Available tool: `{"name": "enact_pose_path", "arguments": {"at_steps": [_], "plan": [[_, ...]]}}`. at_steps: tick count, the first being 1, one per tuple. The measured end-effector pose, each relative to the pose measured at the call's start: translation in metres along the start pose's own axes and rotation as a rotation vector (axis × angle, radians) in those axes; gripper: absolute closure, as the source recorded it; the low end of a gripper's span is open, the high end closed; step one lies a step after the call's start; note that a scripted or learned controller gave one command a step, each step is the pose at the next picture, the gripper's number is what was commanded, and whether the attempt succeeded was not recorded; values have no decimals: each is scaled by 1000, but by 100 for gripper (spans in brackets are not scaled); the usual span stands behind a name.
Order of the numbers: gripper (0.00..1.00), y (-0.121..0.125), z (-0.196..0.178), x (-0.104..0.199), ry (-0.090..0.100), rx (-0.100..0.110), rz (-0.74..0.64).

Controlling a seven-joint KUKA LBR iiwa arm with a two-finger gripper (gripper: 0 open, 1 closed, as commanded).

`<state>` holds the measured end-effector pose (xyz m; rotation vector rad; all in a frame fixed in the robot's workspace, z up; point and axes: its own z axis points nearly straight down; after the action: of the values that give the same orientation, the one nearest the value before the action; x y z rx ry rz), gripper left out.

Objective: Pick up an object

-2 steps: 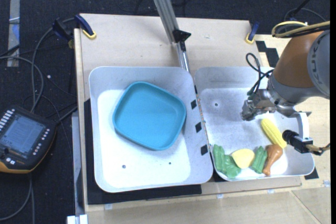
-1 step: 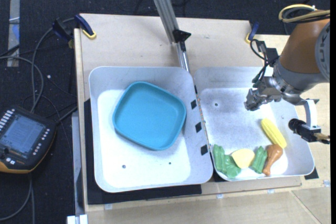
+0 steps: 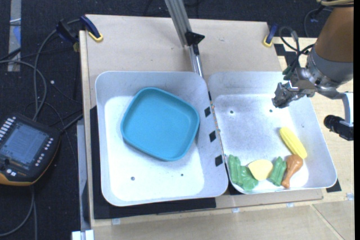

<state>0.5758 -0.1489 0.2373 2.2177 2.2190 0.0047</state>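
Note:
My gripper (image 3: pixel 281 97) hangs over the far right part of the right bin (image 3: pixel 253 121), above bare floor, with nothing visible between its fingers. Toy food lies along that bin's near edge. A yellow corn cob (image 3: pixel 293 142) sits below and right of the gripper. A brown drumstick (image 3: pixel 291 168), a green vegetable (image 3: pixel 277 170), a pale yellow piece (image 3: pixel 260 169) and a green leafy piece (image 3: pixel 240 173) lie in a row at the front. A blue square plate (image 3: pixel 160 123) rests in the left bin (image 3: pixel 112 121).
A slanted metal pole (image 3: pixel 175 0) crosses the bench's back toward the seam between the bins. Blue and yellow clamps (image 3: pixel 90 28) hold the board's far corners. A handheld pendant (image 3: pixel 22 149) lies on the floor at left.

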Motion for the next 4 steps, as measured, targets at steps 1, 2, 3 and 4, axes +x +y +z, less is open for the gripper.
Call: {"name": "enact_pose_path", "arguments": {"at_steps": [1, 2, 3, 4], "plan": [[100, 0, -11, 0, 1, 4, 0], [100, -6, 1, 52, 2, 6, -4], [100, -18, 1, 94, 2, 6, -3], [100, -35, -4, 147, 2, 5, -4]]}}
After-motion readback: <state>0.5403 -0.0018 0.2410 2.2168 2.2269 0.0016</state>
